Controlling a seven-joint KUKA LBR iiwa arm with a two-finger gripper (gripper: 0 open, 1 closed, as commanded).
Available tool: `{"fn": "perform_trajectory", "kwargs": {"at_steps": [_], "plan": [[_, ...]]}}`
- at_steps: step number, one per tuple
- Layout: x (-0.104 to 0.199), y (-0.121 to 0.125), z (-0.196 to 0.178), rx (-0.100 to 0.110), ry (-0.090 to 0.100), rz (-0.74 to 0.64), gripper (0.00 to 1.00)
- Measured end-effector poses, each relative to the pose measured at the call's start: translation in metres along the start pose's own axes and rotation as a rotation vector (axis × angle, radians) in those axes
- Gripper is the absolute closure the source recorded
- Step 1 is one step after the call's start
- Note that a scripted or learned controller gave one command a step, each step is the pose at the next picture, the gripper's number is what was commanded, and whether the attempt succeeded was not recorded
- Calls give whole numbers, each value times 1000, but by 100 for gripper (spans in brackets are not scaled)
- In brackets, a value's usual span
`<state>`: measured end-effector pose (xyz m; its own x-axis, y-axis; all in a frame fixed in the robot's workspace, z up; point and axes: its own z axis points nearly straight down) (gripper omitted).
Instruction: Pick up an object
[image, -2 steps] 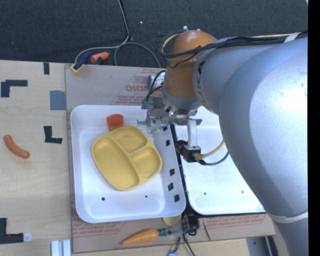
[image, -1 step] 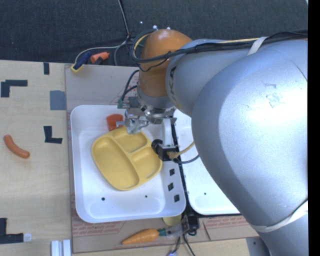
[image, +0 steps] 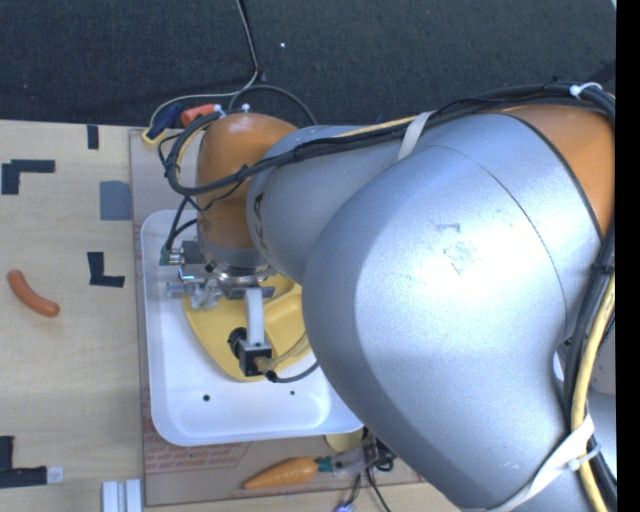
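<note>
- The grey arm with the orange band (image: 420, 300) is seen reaching in from the right and covering most of the right half of the view.
- The gripper (image: 213, 290) is held low over the far left part of the shallow white bin (image: 200, 412), just above the edge of a yellow, flat, curved object (image: 215, 345).
- Whether the gripper is spread or closed cannot be told, since it is masked by the wrist and its metal fittings.
- The yellow object is found lying in the middle of the white bin, partly hidden beneath the wrist and the arm.
- Nothing can be seen clamped by the gripper.
- An orange sausage-shaped object (image: 33, 293) is laid on the pale wooden desk (image: 70, 380), well apart from the bin on its left.
- An orange carrot-shaped toy (image: 283, 473) is placed outside the bin, just beside its near edge.
- Black angular tape marks (image: 100, 270) are stuck to the desk.
</note>
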<state>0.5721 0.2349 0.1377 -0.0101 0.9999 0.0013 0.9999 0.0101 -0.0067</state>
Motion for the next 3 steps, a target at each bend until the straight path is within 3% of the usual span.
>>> {"fn": "perform_trajectory", "kwargs": {"at_steps": [1, 2, 3], "plan": [[-18, 25, 38, -4, -4, 10, 100], [-1, 30, -121, -21, 5, 5, 100], [-6, 9, -102, -3, -3, 10, 100]]}}
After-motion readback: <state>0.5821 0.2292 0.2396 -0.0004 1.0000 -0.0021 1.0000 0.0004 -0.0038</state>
